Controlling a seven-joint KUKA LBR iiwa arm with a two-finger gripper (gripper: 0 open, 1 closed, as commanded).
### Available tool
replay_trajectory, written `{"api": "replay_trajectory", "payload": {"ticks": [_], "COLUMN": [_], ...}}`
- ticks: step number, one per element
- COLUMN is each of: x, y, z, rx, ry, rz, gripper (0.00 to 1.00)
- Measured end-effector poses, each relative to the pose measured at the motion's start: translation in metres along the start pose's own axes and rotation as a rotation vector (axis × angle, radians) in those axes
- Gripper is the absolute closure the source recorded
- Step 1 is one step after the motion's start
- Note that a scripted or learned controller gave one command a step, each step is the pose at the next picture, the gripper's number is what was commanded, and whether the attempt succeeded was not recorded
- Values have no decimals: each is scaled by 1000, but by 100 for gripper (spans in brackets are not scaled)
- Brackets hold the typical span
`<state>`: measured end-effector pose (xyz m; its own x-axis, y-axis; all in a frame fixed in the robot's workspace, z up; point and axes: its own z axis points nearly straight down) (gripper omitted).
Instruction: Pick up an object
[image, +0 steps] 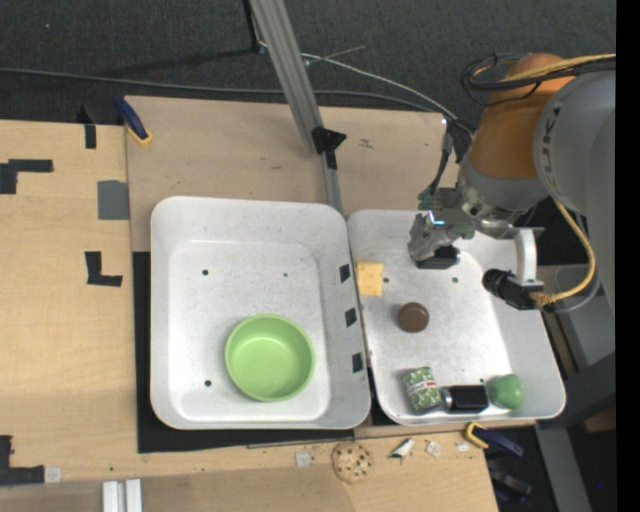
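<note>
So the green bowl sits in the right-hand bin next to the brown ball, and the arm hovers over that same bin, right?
Not quite. The green bowl sits in the left bin, apart from the brown ball, which lies in the right bin. The rest holds: the camera view shows the gripper over the right bin's upper part.

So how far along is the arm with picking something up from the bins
Nothing looks picked up so far. The gripper sits over the upper part of the right bin, with no object seen between its fingers. The brown ball, yellow block, green packet, black item and green piece lie in that bin; the green bowl sits in the left bin. Grasping and lifting remain.
</note>
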<state>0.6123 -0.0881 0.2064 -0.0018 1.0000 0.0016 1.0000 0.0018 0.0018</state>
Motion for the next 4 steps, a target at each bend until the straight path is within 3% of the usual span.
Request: {"api": "replay_trajectory", "payload": {"ticks": [1,4], "x": [1,152], "y": [1,-24], "z": [-47,-10], "rx": [0,11], "ry": [0,-1], "rz": [0,-4], "gripper": [100,100]}}
